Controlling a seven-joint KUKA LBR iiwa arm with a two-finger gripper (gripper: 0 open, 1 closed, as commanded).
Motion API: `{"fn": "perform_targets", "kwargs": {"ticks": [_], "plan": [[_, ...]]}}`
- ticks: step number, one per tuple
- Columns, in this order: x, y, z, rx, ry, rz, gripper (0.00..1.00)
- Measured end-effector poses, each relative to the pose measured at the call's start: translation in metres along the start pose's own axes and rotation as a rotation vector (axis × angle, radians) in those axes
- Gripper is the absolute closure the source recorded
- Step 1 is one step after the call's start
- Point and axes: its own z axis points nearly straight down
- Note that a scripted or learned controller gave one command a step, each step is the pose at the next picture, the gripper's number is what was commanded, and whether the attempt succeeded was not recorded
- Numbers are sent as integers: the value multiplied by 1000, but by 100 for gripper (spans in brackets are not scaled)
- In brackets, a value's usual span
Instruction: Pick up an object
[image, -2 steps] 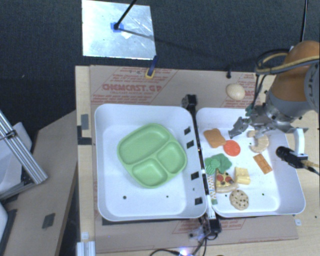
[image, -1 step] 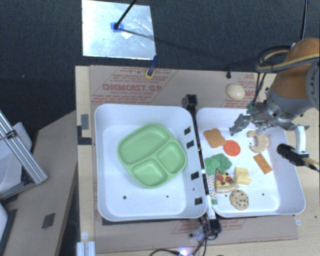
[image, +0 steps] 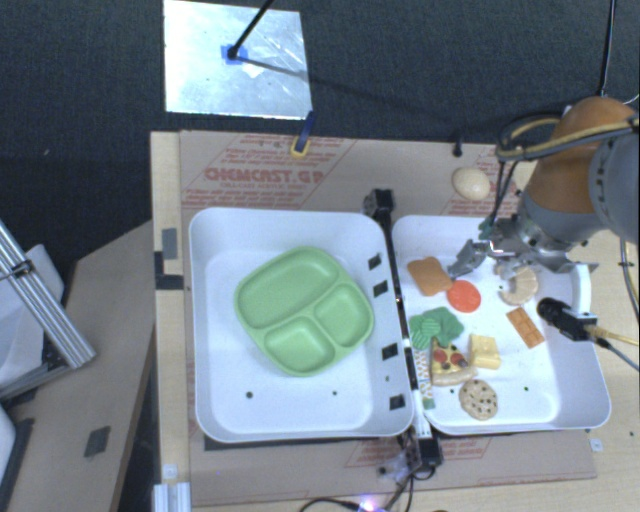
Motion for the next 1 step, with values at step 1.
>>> {"fn": "perform_targets", "kwargs": {"ticks": [1], "plan": [[4, -7, 60, 1, 0, 1, 0]]}}
